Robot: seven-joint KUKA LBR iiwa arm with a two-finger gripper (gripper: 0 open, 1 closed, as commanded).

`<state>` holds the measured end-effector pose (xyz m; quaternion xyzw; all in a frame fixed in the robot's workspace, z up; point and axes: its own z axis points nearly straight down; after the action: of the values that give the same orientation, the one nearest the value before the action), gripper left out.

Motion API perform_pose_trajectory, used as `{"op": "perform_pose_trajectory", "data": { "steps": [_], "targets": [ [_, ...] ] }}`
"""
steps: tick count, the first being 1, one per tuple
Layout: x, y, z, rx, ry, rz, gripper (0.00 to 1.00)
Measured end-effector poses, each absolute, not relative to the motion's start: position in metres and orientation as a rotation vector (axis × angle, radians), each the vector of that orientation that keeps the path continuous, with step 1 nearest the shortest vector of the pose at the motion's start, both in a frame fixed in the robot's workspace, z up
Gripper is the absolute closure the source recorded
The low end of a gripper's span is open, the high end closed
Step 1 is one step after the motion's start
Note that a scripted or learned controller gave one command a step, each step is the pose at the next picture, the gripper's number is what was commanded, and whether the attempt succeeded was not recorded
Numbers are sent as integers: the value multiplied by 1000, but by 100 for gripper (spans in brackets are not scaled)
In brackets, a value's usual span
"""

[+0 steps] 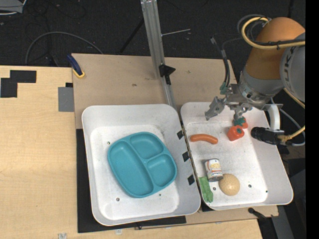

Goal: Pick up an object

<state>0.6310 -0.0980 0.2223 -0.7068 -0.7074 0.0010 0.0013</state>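
In the right bin (269,183), nearest lay a green object (206,189), a beige ball (229,184) and a small can (214,169); farther, an orange sausage (204,139). Farthest, the gripper (230,109) hung spread over a red-orange toy (236,132), holding nothing. It seemed the approach step; next it should descend and close.

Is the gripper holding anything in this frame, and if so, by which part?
Nothing is held. The gripper hangs open over the far end of the right bin, with no object between its fingers. The orange-red toy lies below it in the bin.
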Motion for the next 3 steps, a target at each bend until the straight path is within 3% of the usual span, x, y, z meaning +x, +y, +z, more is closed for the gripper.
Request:
{"op": "perform_pose_trajectory", "data": {
  "steps": [2,3],
  "targets": [
    [631,-103,97,-2218,-2216,9,0],
    [632,-103,89,-2223,-2219,3,0]
  ]
}}
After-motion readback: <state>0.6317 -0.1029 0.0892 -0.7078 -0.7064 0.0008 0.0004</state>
